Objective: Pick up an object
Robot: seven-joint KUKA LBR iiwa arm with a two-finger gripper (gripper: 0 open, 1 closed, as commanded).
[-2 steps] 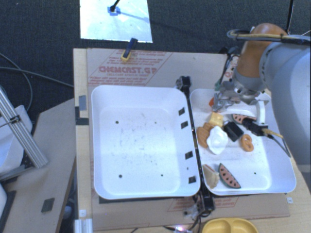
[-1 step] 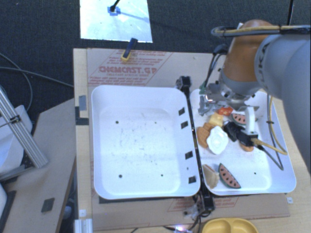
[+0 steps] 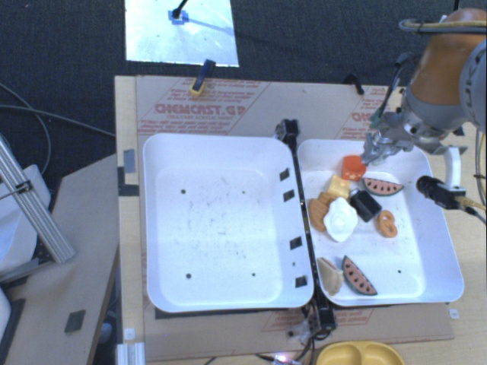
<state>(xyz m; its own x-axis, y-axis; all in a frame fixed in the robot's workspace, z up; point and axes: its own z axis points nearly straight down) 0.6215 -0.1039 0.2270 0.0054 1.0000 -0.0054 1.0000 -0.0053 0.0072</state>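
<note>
Pincer [image 3: 374,155] on the grey arm hangs over the far edge of the right shallow white bin [image 3: 437,268], its tip just beside a small orange-red block [image 3: 352,166] (whether it is wide or narrow I cannot tell). Close by lie a watermelon-slice toy [image 3: 382,186], a black rectangular block [image 3: 364,205], a yellow wedge [image 3: 338,186], a white rounded lump [image 3: 340,219] and an orange pretzel-shaped ring [image 3: 386,223]. Nearer the front rest a second watermelon slice [image 3: 358,274] and a tan piece [image 3: 329,274]. The left white bin [image 3: 221,219] sits alongside on the desk [image 3: 91,204].
</note>
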